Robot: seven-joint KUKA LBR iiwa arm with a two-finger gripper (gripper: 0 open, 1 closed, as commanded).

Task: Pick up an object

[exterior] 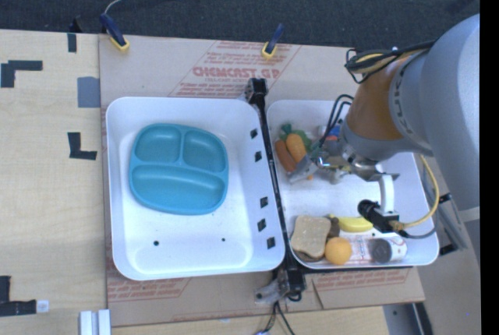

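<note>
- The grey arm point(437, 92), with its orange band, reaches in from the right and bends down over the right bin point(413, 170).
- The bench point(47, 170) bears both white bins side by side on a brown cardboard sheet point(226, 72); two yellow-and-blue clamps point(273, 41) pin the sheet's far edge.
- The left bin point(187, 248) lies just left of the right bin, touching it along a black divider strip point(265, 170). It holds a blue sectioned plate point(179, 168), lying flat in the half far from the camera.
- The right bin holds a toy carrot point(294, 148) with a green top in the far left corner, with a reddish piece touching its left side.
- A slice of toy bread point(310, 236) rests at the right bin's near left corner, with an orange ball point(337, 251) touching its right edge, a yellow banana-like piece point(355, 223) just behind the ball, and a white tube-shaped item point(378, 250) to the ball's right.
- The pincer point(321, 163) sits low in the right bin, just right of the carrot; whether it is open, closed or gripping anything cannot be told, as the metal parts blur together there.
</note>
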